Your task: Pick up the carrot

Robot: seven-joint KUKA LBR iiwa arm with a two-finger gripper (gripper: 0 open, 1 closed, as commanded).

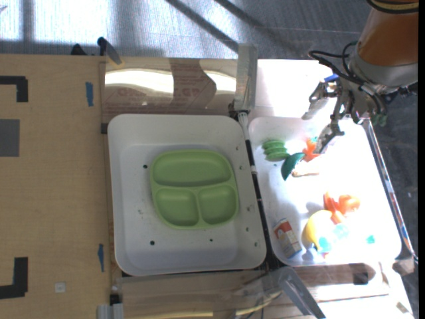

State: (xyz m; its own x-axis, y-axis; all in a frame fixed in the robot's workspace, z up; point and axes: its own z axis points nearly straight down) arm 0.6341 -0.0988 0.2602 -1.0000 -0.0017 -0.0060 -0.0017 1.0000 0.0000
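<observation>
Gripper (pixel 323 121) low over carrot (pixel 309 149)

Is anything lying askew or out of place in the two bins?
Nothing looks spilled or broken. The green plate sits flat in the left bin. In the right bin, the carrot lies slanted beneath the gripper, and the other toys lie scattered.
</observation>
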